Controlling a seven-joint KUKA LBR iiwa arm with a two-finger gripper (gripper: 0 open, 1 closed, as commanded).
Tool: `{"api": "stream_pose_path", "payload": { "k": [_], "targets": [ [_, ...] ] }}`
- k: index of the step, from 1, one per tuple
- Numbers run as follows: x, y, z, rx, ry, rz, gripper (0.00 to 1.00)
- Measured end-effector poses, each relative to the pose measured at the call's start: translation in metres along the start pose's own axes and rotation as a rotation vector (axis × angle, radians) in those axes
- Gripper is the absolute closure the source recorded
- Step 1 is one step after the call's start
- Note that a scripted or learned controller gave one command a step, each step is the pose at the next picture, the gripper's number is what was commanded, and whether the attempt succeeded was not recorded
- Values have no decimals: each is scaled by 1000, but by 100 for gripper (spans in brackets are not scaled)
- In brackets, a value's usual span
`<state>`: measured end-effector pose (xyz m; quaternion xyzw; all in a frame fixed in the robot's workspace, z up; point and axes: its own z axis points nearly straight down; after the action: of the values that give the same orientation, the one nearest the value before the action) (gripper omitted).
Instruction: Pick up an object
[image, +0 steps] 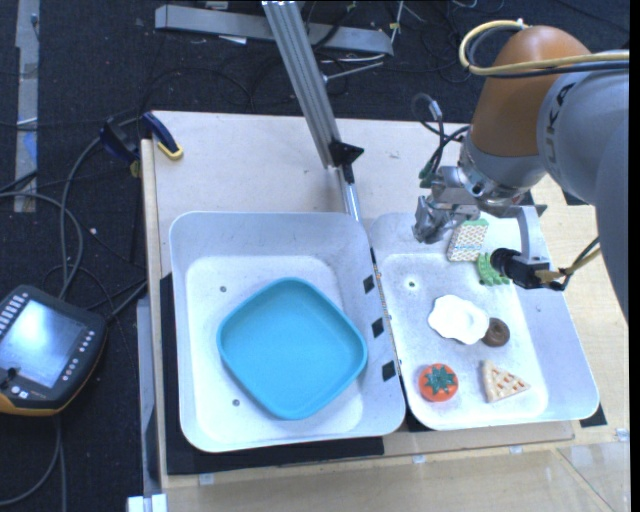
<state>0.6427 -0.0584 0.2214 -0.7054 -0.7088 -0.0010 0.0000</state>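
My gripper (432, 226) hangs over the far left corner of the right bin (570, 340). Just to its right lies a speckled square piece (467, 240), beside the gripper rather than under it. A green toy (489, 268) sits next to that piece, partly behind a black fitting on the arm. Nearer the middle of the bin are a white egg-shaped object (457, 318) and a small brown round object (496, 332). At the bin's front lie a red tomato toy (437, 382) and a triangular pizza-like slice (503, 382).
The left bin (200, 250) holds a blue square plate (291, 346). A slanted metal pole (312, 90) rises from the far rim between the bins. Black clips line the seam between the bins. A teach pendant (40, 345) lies on the floor at left.
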Motion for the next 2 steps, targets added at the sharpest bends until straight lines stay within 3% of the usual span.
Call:
{"api": "stream_pose_path", "payload": {
  "k": [1,2],
  "targets": [
    [43,-1,-3,1,0,1,100],
    [104,-10,-2,2,0,0,100]
  ]
}}
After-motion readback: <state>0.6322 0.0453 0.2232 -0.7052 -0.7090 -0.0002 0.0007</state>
